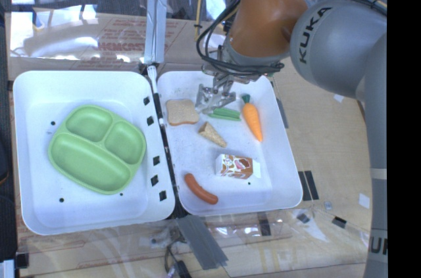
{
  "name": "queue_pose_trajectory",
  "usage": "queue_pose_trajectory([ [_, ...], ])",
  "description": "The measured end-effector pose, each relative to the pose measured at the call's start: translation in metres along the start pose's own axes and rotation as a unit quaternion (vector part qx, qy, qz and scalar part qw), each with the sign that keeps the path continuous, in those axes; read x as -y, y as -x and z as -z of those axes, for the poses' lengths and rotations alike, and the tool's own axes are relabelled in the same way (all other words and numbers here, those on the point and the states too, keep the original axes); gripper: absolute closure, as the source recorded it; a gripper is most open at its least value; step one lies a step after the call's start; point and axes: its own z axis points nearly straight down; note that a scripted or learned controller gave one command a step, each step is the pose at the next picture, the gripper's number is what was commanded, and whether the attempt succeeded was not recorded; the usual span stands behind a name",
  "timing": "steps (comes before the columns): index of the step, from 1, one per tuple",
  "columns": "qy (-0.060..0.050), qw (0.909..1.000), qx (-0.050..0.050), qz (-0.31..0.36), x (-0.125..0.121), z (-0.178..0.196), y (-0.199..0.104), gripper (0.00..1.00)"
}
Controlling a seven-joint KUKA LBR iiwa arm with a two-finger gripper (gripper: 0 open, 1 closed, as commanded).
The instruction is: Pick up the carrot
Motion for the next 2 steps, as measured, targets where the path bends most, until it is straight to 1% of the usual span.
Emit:
queue_pose_trajectory([
  [1,0.007,0.9673,-0.006,-0.254,0.004,0.176,-0.024,1.00],
  [2,0.017,0.9245,-0.011,-0.381,-0.005,0.010,-0.022,1.00],
])
